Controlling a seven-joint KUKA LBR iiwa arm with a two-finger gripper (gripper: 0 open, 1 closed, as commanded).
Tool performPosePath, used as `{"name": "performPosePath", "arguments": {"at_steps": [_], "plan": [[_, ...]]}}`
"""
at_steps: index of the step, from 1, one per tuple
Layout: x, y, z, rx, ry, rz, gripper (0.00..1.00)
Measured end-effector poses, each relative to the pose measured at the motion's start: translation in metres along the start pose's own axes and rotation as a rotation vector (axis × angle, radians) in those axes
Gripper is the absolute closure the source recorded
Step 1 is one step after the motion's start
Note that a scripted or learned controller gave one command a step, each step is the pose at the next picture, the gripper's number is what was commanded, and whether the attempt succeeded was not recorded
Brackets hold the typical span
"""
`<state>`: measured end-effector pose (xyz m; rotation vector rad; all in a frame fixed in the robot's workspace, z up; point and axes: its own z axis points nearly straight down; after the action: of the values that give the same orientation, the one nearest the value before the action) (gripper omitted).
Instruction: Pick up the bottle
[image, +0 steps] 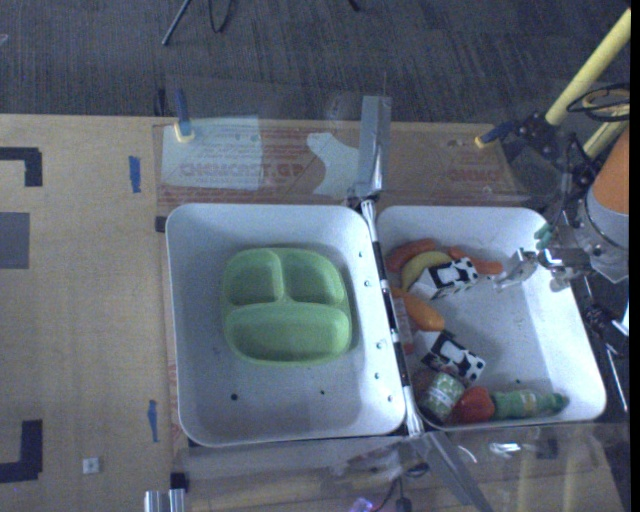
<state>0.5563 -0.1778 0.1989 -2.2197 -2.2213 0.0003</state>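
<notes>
The bottle (527, 403) is small and green and lies on its side against the front wall of the right bin (560, 335), near the front right corner. A red toy vegetable (477, 404) touches its left end. My gripper (538, 271) hangs over the back right part of the same bin, well behind the bottle. Its fingers stand open with nothing between them.
The right bin also holds two cow-patterned cartons (455, 276) (454, 356), a banana (424, 263), orange toy pieces (424, 313), and a round green jar (440, 393). A green divided plate (287, 305) sits in the left bin (200, 380).
</notes>
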Motion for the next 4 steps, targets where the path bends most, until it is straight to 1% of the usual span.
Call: {"name": "performPosePath", "arguments": {"at_steps": [1,2,3,4], "plan": [[-0.02,-0.076,0.113,-0.003,0.002,0.172,0.0],[-0.028,-0.076,-0.046,-0.003,-0.002,0.168,0.0],[-0.017,-0.077,0.089,-0.001,0.0,0.044,0.0],[-0.018,-0.077,0.079,-0.003,-0.002,0.046,1.0]]}}
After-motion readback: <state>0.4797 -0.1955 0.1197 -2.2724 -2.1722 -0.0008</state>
